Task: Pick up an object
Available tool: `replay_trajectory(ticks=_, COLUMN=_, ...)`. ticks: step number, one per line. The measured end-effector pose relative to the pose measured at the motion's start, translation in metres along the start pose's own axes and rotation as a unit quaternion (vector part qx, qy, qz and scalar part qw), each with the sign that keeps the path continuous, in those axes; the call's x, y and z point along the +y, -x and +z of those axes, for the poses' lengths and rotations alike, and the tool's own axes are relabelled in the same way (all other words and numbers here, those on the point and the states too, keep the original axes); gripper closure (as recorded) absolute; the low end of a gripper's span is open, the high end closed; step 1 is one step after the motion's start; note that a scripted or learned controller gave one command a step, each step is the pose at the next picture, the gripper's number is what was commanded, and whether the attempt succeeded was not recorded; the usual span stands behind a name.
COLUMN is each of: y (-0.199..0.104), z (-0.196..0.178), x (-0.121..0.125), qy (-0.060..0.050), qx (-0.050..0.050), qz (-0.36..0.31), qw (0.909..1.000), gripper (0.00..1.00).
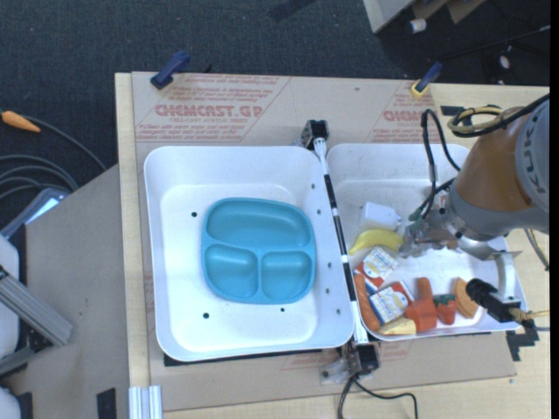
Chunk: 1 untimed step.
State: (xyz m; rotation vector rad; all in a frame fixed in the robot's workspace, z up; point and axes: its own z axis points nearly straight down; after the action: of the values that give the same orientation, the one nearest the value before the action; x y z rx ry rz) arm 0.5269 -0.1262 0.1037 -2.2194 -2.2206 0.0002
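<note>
While a blue divided plate sits in the left bin, toy foods crowd the right bin: a banana, small packets, a carrot. The gripper hangs just beside the banana; I cannot tell its state.

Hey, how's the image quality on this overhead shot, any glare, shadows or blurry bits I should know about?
Camera view: lighting is even and soft, with mild glare washing out the white left bin; the blue divided tray is sharp; the arm casts a faint shadow in the right bin; the gripper looks slightly smeared.
</note>
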Motion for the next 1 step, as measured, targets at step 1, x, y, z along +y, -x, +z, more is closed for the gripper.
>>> replay_trajectory(ticks=1, y=-0.0001, z=-0.0096, x=0.0001, qy=0.0, qx=0.0, qz=0.0, qw=1.0, gripper=1.0)
